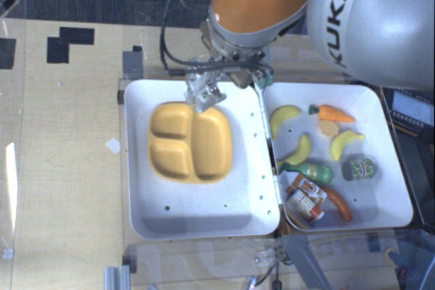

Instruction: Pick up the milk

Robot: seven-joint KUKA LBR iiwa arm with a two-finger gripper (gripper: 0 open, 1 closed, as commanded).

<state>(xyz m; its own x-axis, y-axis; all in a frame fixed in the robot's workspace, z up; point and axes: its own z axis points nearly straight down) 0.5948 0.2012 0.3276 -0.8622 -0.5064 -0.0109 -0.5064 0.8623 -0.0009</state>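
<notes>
The milk point(306, 199) is a small white and brown carton lying on its side near the front left corner of the right bin point(387, 146). A red sausage point(338, 204) lies against its right side. My gripper point(204, 94) hangs over the left bin point(139, 166), above the back edge of a yellow divided plate point(190, 142). It is far to the left of the carton and across the wall between the bins. Nothing shows in the gripper's grasp.
The right bin also holds two bananas point(348, 141), a yellow-green fruit point(284, 117), a carrot point(332, 113), a green bottle point(309, 172) just behind the milk, and a grey-green can point(358, 168). The arm's orange band and grey body hang over the back of both bins.
</notes>
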